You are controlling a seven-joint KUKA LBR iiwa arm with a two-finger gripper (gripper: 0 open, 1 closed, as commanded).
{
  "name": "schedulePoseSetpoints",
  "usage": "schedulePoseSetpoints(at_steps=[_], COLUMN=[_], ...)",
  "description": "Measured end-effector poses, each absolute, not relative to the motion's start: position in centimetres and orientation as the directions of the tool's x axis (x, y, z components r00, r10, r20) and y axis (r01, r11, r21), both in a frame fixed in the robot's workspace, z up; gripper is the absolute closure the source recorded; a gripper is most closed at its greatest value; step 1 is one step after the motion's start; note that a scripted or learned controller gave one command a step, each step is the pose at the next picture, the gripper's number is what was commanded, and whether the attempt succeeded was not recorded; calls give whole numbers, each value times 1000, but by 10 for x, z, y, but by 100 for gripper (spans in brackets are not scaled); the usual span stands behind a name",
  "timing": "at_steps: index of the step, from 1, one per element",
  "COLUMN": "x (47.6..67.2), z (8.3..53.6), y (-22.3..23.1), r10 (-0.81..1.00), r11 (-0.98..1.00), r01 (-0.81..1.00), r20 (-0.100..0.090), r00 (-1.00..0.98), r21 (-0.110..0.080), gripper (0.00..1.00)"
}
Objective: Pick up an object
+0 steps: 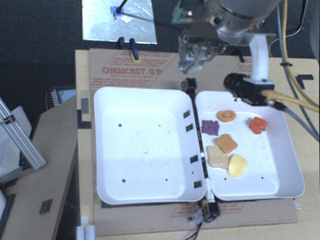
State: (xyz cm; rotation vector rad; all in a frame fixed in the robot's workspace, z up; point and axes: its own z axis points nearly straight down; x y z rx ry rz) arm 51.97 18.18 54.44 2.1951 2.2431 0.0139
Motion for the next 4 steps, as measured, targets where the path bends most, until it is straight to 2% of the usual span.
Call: schedulePoseSetpoints(at_steps=[1, 2, 3, 4], x=[520, 520, 516, 517], z=[544, 555, 533, 535], y=[182, 182, 238, 234], r10=[1000, 1000, 1000, 1000], r11=[23, 28, 9, 4], r01=[1000, 1000, 1000, 1000], r20=[4, 5, 1, 1], r00=[-23, -28, -9, -4], r21=[7, 10, -2, 1], gripper=[0, 100, 100, 0])
